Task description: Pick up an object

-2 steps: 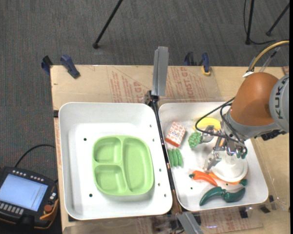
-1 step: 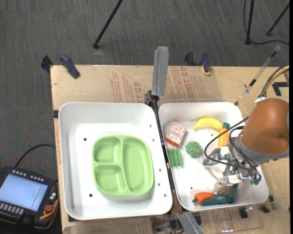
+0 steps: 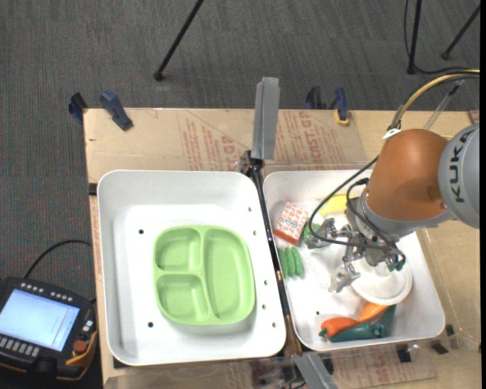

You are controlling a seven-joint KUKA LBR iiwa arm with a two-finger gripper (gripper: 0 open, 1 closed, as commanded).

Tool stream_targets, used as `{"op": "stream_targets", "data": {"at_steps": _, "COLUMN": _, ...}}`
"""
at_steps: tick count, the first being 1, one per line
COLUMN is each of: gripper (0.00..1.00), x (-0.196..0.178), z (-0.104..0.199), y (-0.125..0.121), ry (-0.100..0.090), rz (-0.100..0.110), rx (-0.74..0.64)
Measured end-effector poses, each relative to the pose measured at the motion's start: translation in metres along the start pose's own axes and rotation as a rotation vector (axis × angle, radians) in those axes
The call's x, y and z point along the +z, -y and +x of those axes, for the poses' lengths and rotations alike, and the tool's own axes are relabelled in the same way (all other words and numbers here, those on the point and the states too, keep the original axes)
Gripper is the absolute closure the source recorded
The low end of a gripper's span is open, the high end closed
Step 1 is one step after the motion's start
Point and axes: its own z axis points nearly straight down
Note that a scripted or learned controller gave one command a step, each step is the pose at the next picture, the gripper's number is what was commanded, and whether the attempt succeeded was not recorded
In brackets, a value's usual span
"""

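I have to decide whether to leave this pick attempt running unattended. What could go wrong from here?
The gripper is low in the crowded right bin, beside the white bowl and above the orange carrot. It could nudge the bowl or close on nothing. The pea pod near the bin's left wall may prove hard to reach.

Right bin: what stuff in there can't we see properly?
- Round white bowl: camera view, the grey arm's pincer covers part of it.
- Yellow object: mostly behind the arm's cables.
- Small red-and-white patterned box: print too small to read.
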Motion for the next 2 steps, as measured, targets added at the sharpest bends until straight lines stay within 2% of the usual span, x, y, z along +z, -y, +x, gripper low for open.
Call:
{"op": "stream_targets", "data": {"at_steps": 1, "gripper": 0.0, "x": -0.001, "z": 0.084, "y": 0.034, "ry": 0.002, "rz": 0.0, "rx": 0.082}}
{"op": "stream_targets", "data": {"at_steps": 2, "gripper": 0.0, "x": -0.006, "z": 0.011, "y": 0.032, "ry": 0.002, "rz": 0.001, "rx": 0.059}}
